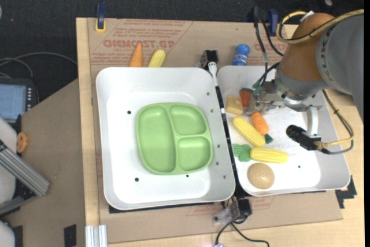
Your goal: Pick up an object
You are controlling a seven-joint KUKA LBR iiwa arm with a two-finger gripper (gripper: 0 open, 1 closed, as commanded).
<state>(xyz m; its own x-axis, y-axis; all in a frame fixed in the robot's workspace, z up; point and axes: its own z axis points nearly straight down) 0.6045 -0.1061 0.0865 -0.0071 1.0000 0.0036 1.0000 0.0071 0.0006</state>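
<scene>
Partly, the gripper is hidden under the arm's wrist in the right bin, so its opening cannot be told. Just near of it, a small carrot is seen beside a corn cob. Brown board covers the surface.

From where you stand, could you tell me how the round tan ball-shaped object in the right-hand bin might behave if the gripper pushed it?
The round tan ball looks smooth and nearly spherical, so it would probably roll rather than slide. It lies near the shallow white bin's front wall, which would likely stop it.
</scene>
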